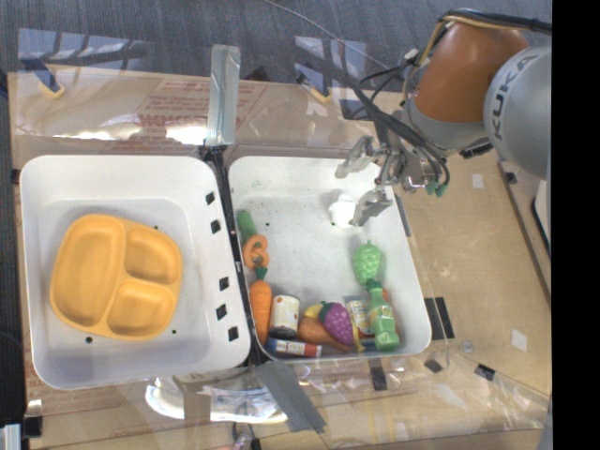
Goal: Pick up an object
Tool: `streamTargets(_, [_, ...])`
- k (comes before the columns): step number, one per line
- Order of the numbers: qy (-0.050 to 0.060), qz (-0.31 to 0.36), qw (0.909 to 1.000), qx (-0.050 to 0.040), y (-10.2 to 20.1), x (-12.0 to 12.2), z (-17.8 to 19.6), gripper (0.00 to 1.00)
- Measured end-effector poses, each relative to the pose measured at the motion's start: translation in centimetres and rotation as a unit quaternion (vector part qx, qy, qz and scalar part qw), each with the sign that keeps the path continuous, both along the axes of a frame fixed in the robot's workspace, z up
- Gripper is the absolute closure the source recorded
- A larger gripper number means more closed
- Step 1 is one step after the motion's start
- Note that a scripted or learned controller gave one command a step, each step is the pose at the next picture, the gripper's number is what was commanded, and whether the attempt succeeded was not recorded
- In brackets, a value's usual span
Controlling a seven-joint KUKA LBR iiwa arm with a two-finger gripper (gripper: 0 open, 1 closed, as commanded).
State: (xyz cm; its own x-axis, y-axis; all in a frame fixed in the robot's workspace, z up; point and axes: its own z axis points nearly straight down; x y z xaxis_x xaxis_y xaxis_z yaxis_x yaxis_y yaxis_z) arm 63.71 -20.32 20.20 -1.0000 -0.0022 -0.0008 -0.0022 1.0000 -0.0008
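The gripper (367,187) hovered over the right bin's (281,181) far side, fingers apart and holding nothing, seemingly poised for a pick. The toys, green grapes (367,262) among them, lay crowded against the bin's near edge.

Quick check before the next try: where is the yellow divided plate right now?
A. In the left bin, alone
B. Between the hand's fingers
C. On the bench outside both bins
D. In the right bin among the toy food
A. The yellow divided plate lies flat in the left bin, while the toy food is piled along the near edge of the right bin.
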Motion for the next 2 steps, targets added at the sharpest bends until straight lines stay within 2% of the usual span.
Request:
streamTargets(1, [0.002, -0.007, 1.0, 0.0005, -0.5, -3.3, -10.1, 0.0])
streamTargets(2, [-0.002, 0.044, 0.999, -0.0003, -0.6, -7.6, -10.8, 0.0])
